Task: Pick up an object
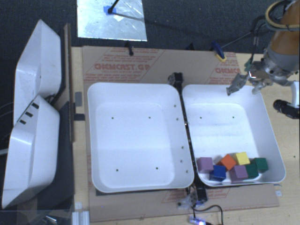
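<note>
Coloured blocks (233, 166) clustered at right bin (267, 121) near edge, well apart from fingers (244, 85); fingers spread, nothing between.

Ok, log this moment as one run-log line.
gripper: open, over right bin far rim, holding nothing | blocks: clustered at near edge | left bin: untouched
</note>
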`<state>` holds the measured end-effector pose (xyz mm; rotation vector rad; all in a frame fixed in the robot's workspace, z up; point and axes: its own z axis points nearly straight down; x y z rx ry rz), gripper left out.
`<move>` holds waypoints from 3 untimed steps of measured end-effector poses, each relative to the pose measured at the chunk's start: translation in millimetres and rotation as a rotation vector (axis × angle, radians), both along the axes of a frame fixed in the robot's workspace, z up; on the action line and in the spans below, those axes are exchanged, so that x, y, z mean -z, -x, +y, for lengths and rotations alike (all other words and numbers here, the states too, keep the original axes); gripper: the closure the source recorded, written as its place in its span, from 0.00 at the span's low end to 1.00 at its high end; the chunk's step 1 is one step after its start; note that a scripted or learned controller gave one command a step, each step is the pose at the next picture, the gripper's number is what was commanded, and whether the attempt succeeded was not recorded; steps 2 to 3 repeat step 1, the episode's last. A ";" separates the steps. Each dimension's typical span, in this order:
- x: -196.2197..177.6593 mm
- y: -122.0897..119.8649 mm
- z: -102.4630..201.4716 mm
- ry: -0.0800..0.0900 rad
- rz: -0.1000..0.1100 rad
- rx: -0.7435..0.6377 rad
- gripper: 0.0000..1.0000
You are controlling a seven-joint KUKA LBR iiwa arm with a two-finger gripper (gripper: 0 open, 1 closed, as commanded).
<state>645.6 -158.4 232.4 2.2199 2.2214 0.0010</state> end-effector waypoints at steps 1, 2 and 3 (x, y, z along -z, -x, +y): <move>-194.9 5.2 25.0 0.001 -0.012 -0.002 0.00; -194.9 5.2 25.0 0.001 -0.012 -0.002 0.00; -194.9 5.2 25.0 0.001 -0.012 -0.002 0.00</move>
